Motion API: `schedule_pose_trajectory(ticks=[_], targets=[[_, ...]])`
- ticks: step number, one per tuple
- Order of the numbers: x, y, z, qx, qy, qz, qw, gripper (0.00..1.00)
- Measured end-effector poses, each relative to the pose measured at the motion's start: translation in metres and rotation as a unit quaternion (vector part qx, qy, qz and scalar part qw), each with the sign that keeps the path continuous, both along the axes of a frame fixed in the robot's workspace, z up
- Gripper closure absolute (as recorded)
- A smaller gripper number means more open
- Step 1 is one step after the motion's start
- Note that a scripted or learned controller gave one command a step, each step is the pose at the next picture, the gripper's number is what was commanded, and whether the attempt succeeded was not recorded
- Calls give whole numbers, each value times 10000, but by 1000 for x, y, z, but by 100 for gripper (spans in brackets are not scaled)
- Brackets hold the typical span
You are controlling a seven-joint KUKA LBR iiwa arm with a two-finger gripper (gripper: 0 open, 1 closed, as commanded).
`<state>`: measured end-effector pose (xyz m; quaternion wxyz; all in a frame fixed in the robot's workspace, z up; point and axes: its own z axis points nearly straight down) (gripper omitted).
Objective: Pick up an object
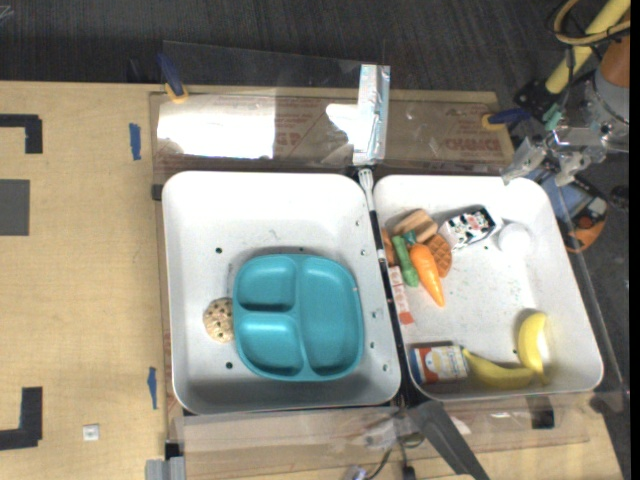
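You've got the carrot (428, 272) in the right bin (570, 298), upper left part, long axis running top-left to bottom-right, tip toward the bin's middle. It's packed against other small items by the divider; open floor lies to its right. The banana (520, 356) curves along the front-right corner, a can (440, 362) just beside it. The gripper (548, 154) sits off the bin's back-right corner; can't tell its state. The left bin (200, 218) holds a teal tray (298, 315) w/ a cookie (218, 319) touching its left edge.
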<state>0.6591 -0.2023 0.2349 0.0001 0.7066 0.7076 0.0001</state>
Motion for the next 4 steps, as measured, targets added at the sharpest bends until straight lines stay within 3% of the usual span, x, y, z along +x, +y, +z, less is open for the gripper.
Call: schedule_pose_trajectory(ticks=[1,2,3,4], targets=[[-85,4,-125,15,47,658,9978,0],[-111,29,-120,6,6,591,9983,0],[-168,-2,-146,24,-10,558,9984,0],[-147,5,2,-22,-47,1520,9884,0]])
